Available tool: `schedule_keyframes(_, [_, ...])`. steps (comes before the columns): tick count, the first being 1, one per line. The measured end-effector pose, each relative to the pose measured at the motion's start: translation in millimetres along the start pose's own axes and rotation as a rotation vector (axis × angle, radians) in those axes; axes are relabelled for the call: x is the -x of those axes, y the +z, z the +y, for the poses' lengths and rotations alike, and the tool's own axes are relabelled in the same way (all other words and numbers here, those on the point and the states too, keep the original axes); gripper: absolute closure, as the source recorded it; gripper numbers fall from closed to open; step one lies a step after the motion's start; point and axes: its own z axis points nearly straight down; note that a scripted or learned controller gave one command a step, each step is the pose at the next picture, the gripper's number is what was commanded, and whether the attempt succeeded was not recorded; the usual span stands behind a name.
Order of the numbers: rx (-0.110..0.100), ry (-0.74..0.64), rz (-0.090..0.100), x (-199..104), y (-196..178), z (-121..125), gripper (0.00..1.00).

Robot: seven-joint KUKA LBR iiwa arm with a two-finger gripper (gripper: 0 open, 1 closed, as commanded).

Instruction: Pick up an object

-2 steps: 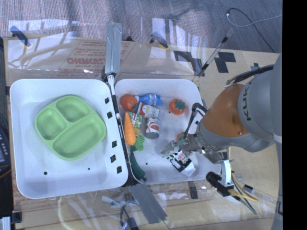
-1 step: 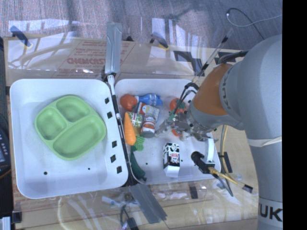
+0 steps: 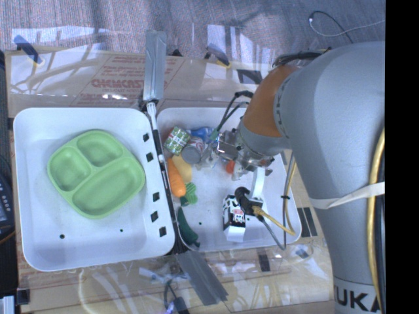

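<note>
Grey arm w/ orange band reaches into right white bin. Gripper sits over cluttered toys at bin's 11 o'clock; jaw state: can't tell. Orange plastic carrot at 9 o'clock. Green divided plate in left bin.

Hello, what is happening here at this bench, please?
A grey robot arm reaches into the right bin, which holds small items: a carrot, a can, a black-and-white carton. Its gripper is low among them, near the can; a grasp cannot be confirmed. The left bin holds a green plate.
</note>
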Motion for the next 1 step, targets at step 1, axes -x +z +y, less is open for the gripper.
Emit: schedule_keyframes(1, [-0.001,0.075,0.0,72.7,-31.1,-27.6,0.0])
